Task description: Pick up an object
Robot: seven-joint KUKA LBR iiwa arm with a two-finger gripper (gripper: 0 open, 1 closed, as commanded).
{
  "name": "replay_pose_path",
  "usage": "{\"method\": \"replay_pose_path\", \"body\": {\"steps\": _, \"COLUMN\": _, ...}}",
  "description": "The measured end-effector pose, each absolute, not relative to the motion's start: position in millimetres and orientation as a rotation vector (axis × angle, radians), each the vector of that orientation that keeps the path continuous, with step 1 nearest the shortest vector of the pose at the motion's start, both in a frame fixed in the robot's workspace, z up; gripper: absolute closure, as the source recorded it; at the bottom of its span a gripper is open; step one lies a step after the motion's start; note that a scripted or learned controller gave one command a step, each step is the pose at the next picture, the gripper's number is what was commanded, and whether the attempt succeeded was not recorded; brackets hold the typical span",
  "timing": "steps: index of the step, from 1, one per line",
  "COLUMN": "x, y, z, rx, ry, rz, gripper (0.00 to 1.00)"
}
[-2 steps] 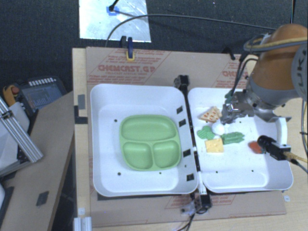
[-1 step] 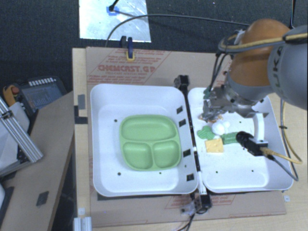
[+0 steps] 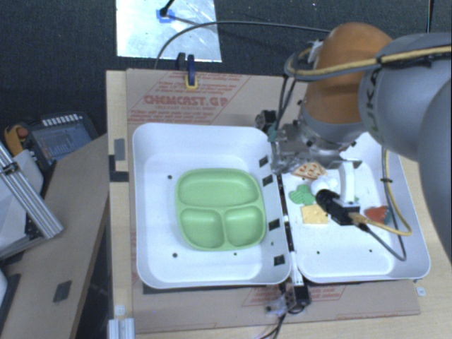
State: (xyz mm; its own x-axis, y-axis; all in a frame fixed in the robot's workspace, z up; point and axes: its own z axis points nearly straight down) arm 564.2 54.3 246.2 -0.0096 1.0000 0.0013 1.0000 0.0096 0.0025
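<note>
My gripper (image 3: 288,155) hangs low over the near-left part of the right bin (image 3: 367,260), close to the wall between the two bins, under the grey arm with its orange band. Just right of it lies an orange waffle-patterned piece (image 3: 309,170). Below that sit a small green piece (image 3: 302,193) and a yellow block (image 3: 315,216). A red and orange piece (image 3: 377,214) lies further right in the same bin. The wrist hides the back of the bin.
The left bin (image 3: 152,189) holds a green divided plate (image 3: 217,209) in its middle. Both bins rest on a cardboard sheet (image 3: 183,97). Cables run from the arm across the right bin.
</note>
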Motion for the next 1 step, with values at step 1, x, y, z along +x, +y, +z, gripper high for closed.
{"method": "replay_pose_path", "body": {"steps": 1, "x": 551.5, "y": 98.5, "z": 232.5, "rx": 2.213, "ry": 2.233, "rz": 0.001, "gripper": 1.00}}
